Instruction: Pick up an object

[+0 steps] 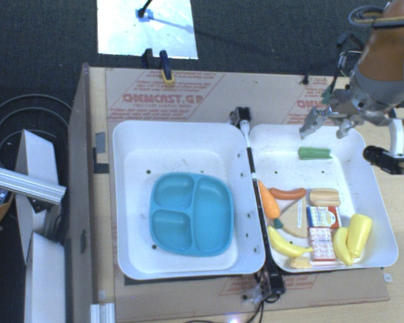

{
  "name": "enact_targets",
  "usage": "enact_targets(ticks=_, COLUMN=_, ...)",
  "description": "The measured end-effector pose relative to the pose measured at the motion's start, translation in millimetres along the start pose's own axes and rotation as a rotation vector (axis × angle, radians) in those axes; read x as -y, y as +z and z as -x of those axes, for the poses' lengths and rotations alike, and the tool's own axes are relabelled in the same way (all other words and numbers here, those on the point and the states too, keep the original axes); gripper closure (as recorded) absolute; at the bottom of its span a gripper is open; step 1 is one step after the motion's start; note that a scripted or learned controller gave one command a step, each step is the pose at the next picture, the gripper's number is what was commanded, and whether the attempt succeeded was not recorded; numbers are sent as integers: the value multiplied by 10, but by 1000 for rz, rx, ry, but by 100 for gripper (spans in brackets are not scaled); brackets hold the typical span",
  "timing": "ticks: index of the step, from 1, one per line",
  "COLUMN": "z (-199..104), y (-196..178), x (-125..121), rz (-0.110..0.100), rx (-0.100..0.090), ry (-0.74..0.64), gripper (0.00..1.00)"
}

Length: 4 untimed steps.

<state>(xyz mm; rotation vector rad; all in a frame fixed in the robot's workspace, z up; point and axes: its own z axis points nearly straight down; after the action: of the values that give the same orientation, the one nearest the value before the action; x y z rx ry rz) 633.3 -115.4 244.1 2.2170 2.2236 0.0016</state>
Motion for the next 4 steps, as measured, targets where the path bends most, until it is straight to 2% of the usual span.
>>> enact_targets(ticks=1, z=437, y=1672, x=-220, rz=-5, rx=1, ry=4, gripper=0)
enact_targets(ticks=2, z=771, y=1587, x=233, rz=-3, rx=1, ry=5, gripper=0)
enact_targets(ticks=3, z=505, y=1585, x=-320, rz=5, rx=0, ry=-5, gripper=0)
enact_targets(ticks=4, z=578, y=1585, x=-361, rz=3, rx=0, ry=-2, gripper=0)
